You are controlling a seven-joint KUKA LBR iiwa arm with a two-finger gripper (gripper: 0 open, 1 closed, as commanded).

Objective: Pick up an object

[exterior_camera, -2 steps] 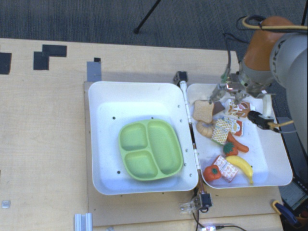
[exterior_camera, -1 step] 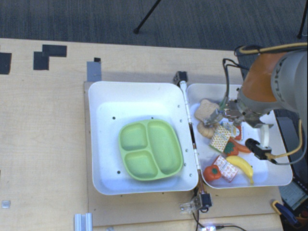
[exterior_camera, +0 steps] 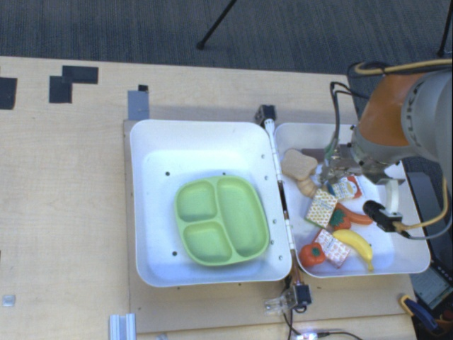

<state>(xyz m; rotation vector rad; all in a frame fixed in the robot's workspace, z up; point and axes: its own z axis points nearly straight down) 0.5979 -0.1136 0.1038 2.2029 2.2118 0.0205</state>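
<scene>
Bench (exterior_camera: 64, 211) of pale wood, dark carpet (exterior_camera: 141, 13) behind.

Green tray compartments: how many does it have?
3. The green tray in the left bin has two smaller compartments on its left side, one above the other, and one long compartment on its right.

The toys lie in a heap in the right bin (exterior_camera: 417, 261). A tan bread piece (exterior_camera: 298, 164) sits at the top. Below it lie a checkered cracker (exterior_camera: 321, 208), an orange carrot (exterior_camera: 352, 217), a yellow banana (exterior_camera: 355, 244) and a red tomato (exterior_camera: 312, 254).
</scene>
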